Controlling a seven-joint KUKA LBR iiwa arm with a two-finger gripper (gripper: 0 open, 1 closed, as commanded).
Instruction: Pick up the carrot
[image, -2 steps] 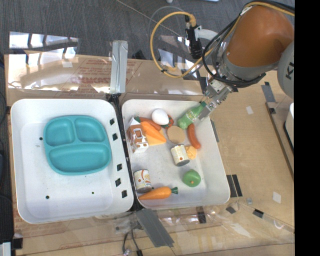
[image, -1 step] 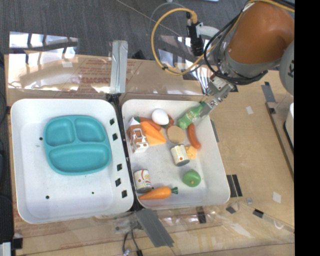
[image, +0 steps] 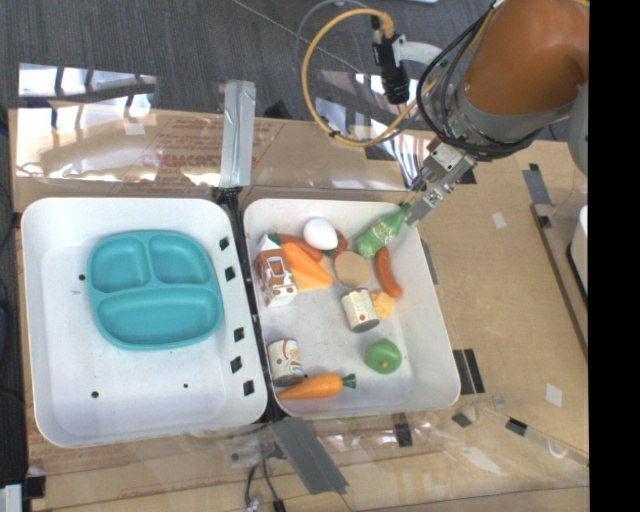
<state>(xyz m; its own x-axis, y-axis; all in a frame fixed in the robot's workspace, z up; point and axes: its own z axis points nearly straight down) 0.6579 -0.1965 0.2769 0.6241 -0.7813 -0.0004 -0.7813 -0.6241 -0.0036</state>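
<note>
Orange and probably light, hard and smooth, the carrot (image: 312, 387) lies along the right bin's (image: 440, 340) near wall; grip across its thick middle. Your claw (image: 418, 205) sits far off, state unclear.

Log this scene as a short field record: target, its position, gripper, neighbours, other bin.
target: carrot
position: lying flat along the right bin's near wall, leaf end pointing right
gripper: gripper at the far right corner of that bin, by a green bottle, far from the carrot
neighbours: small can, green apple
other bin: teal divided plate
</note>
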